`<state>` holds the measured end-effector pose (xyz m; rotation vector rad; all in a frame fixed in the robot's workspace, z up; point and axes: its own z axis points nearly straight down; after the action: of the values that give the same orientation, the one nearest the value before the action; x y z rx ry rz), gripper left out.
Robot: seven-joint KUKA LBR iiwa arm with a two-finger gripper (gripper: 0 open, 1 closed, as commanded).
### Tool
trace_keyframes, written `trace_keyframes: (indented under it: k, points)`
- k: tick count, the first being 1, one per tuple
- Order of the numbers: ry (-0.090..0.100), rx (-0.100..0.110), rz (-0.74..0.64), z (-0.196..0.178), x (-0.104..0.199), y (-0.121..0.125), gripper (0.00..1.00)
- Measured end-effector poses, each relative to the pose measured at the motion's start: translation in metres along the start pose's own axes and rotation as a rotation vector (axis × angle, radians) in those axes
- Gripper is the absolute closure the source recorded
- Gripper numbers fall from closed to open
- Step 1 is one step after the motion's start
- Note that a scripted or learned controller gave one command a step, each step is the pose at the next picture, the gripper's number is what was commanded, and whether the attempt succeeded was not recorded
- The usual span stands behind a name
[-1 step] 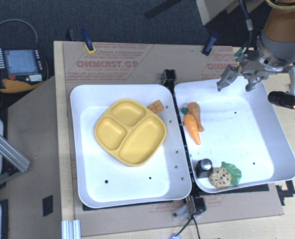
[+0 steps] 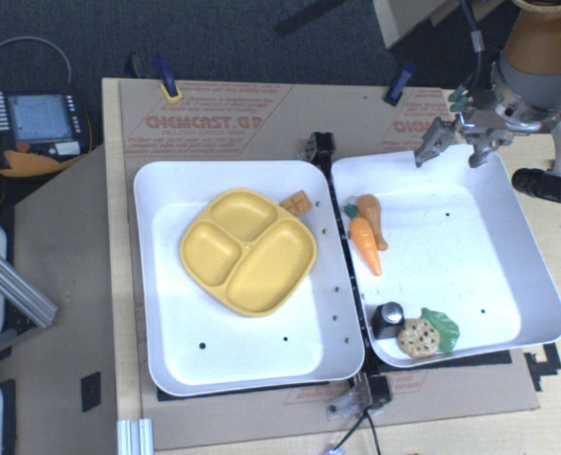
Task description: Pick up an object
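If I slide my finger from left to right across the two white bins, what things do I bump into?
Yellow divided plate → small orange block at its corner → carrot → black knob → cookie → green leafy toy → open gripper above the right bin's far edge.

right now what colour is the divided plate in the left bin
Pale yellow all over, the three-compartment plastic plate; the camera view shows it clearly from above.

Yellow plate [image 2: 249, 251], orange carrot [image 2: 366, 247], green leaf [image 2: 443, 328], white bins [image 2: 167, 330]
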<state>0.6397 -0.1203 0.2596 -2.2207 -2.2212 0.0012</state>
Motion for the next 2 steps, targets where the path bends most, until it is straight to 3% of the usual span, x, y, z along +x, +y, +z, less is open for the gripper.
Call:
trace_keyframes:
  k: [2]
  points:
    - [0.001, 0.003, 0.000, 0.096, 0.013, 0.000, 0.00]
